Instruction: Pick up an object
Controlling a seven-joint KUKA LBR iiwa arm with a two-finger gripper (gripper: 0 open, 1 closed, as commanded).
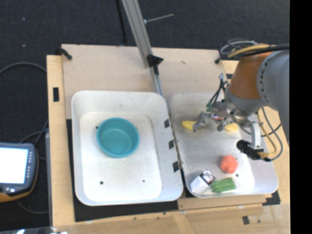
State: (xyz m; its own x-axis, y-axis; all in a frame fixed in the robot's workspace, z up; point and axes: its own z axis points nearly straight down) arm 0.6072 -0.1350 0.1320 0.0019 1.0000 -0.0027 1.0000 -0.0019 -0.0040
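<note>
In the right bin (195,106) lie a yellow banana-like piece (188,125), another yellow piece (232,127), a red-orange ball (228,164), a green object (224,185) and a small white-and-dark item (201,180). My gripper (210,122) hangs over the middle of this bin, fingers spread apart. One fingertip (198,126) is right beside the yellow banana-like piece; the other sits near the second yellow piece. Nothing is between the fingers. A teal bowl (117,137) rests in the left bin (87,106).
A slanted metal pole (141,33) rises behind the bins. Black cables (253,150) hang from the wrist over the right bin. A handheld screen (14,169) lies off the bench at the left.
</note>
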